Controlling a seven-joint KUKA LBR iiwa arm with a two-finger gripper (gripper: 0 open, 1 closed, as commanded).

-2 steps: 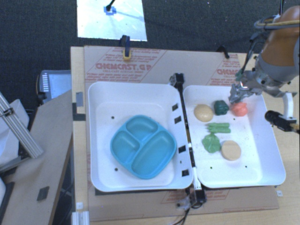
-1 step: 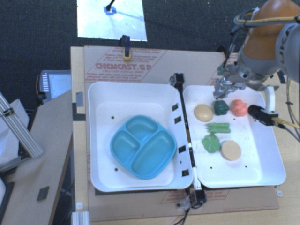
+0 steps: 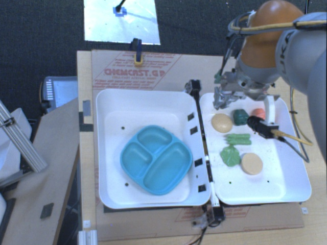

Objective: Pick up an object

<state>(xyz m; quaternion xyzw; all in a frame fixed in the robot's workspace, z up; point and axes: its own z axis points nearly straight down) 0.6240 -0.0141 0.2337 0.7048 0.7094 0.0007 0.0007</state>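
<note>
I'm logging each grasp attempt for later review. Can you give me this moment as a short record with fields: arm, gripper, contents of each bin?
arm: grey KUKA arm, reaching in from the right over the right bin
gripper: low at the right bin's back-left corner, beside the tan round piece; finger state cannot be told
left bin: blue divided plate
right bin: tan round piece, dark green piece, red piece, light green pieces, beige disc
held: nothing visibly
</note>
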